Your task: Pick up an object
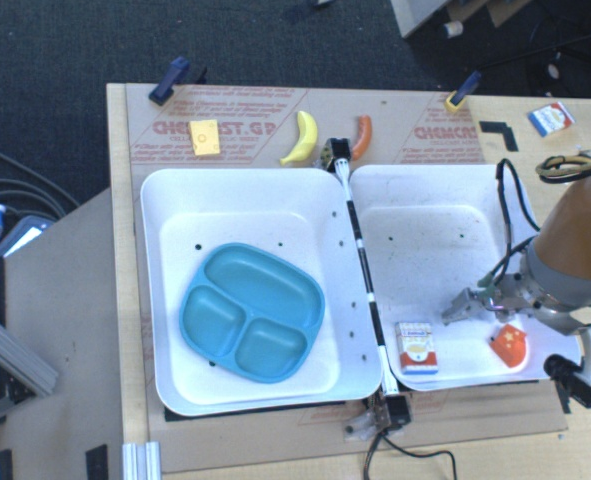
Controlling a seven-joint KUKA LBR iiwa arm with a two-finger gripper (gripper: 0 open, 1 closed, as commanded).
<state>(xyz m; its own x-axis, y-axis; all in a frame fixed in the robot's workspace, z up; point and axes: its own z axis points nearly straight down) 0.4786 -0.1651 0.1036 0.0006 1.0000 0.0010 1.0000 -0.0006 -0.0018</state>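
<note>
Two bins: a left bin (165,268) and a right bin (425,203) are borne side by side on the surface (125,168); the right bin is taken as the landmark below.
Left bin contents: a blue divided plate (252,311) is laid flat in the bin just left of the right bin, well apart from the arm.
Candidate objects: a small red-and-white carton (416,348) is seen on the right bin's floor near its front wall; an orange-red rounded object (510,346) lies in the same bin, toward its front right corner.
Claw: the claw (462,306) is lowered inside the right bin, between the carton and the orange-red object but a little behind both. Nothing is seen between its fingers. How far they are parted cannot be told.
Arm: the reach is made across the right bin's right wall, with the wrist tilted leftward, judged so that the bin floor can be approached.
Behind the right bin: a toy banana (301,138) and an orange item (361,136) are left on the surface, outside the working area.
Task status: no object is judged to be grasped yet.
</note>
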